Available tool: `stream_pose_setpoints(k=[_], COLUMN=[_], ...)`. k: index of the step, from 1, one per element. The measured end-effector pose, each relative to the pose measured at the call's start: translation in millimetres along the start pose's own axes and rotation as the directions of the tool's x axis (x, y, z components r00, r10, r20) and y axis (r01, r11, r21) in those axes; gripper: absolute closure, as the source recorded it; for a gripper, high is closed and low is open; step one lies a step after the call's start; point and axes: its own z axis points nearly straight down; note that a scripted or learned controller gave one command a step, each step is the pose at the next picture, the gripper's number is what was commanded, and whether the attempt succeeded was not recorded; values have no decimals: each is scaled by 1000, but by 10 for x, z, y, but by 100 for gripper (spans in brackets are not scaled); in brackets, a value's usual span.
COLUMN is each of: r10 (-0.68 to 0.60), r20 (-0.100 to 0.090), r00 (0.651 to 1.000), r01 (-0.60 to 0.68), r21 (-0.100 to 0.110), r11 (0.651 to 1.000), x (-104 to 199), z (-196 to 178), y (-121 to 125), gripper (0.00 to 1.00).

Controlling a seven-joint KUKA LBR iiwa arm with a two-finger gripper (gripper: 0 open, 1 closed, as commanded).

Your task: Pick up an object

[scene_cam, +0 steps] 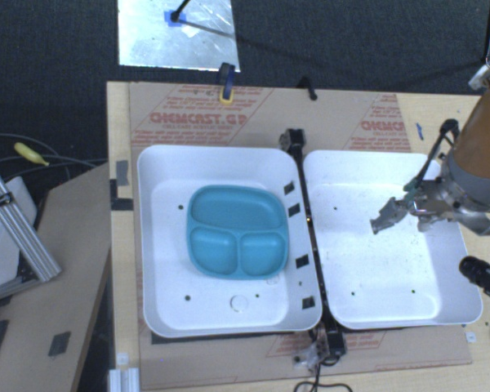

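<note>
A blue divided plate (237, 231) with three compartments lies flat in the middle of the left bin (158, 219). A small, clear, round thing (239, 303) rests on that bin's floor just in front of the plate. My gripper (383, 220) hangs over the right bin (367, 296), near its middle and pointing left and down. It is well to the right of the plate, past the divider between the bins. Nothing shows in the gripper.
The two bins meet at a dark central divider with clips (300, 219). The arm's grey body and orange band (482, 153) cover the right bin's far right side. A cardboard sheet (204, 117) lies under the bins, with a small yellow-and-blue clamp (226, 84) at its back edge.
</note>
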Motion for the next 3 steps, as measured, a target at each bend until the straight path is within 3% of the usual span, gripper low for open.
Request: stream_pose_setpoints(k=[1, 2, 3], r10=[-8, 2, -10], r20=[-5, 0, -5], r00=[1000, 1000, 1000], r01=[8, -2, 10], r21=[8, -3, 3], r11=[1000, 1000, 1000], x=[878, 822, 1862], z=[671, 531, 762], y=[-148, -122, -145], gripper=[0, 100, 100])
